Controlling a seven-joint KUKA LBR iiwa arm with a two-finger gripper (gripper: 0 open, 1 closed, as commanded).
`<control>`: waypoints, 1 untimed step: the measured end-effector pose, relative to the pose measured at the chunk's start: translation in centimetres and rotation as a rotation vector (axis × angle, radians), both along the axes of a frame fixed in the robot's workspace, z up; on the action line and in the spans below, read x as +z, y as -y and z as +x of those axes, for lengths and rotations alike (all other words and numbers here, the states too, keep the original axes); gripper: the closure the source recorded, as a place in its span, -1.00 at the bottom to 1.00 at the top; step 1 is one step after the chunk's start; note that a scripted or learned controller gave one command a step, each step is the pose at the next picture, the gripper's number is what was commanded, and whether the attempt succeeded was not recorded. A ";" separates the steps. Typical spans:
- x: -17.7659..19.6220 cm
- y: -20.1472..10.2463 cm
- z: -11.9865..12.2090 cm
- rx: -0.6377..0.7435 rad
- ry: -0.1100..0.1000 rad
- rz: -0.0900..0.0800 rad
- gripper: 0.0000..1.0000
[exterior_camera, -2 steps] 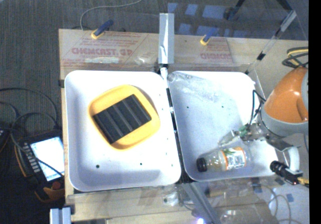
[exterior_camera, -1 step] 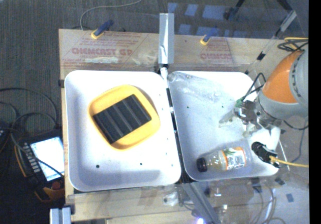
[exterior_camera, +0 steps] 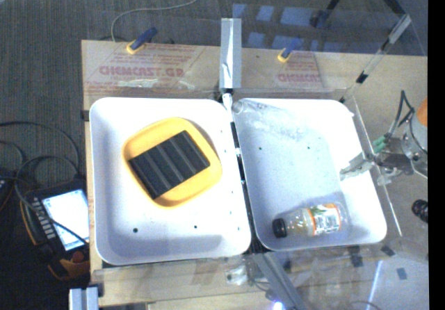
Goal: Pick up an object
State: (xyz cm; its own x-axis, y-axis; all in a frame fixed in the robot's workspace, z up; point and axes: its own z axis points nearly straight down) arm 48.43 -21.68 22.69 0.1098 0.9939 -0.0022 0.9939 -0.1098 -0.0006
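Observation:
A yellow dish-like object [exterior_camera: 174,160] with a black ridged insert lies in the middle of the left bin [exterior_camera: 111,232]. A small bottle [exterior_camera: 310,221] with a dark cap, amber liquid and an orange and green label lies on its side near the front edge of the right bin [exterior_camera: 299,156]. My gripper [exterior_camera: 361,165] hangs at the right rim of the right bin, above and to the right of the bottle and apart from it. Nothing shows in its grasp.
Both white bins sit side by side on a wooden bench [exterior_camera: 160,72], with clamps [exterior_camera: 141,40] along the back. A metal upright [exterior_camera: 229,58] stands behind the gap between the bins. Cables and a handheld pendant [exterior_camera: 59,218] lie on the floor at the left.

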 end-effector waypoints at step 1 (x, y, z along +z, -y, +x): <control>-10.9 -2.5 -0.1 -0.008 -0.003 0.005 -1.00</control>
State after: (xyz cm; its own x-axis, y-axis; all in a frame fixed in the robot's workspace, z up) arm 48.34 -19.19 11.75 0.1175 0.9931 0.0021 0.9931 -0.1175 -0.0041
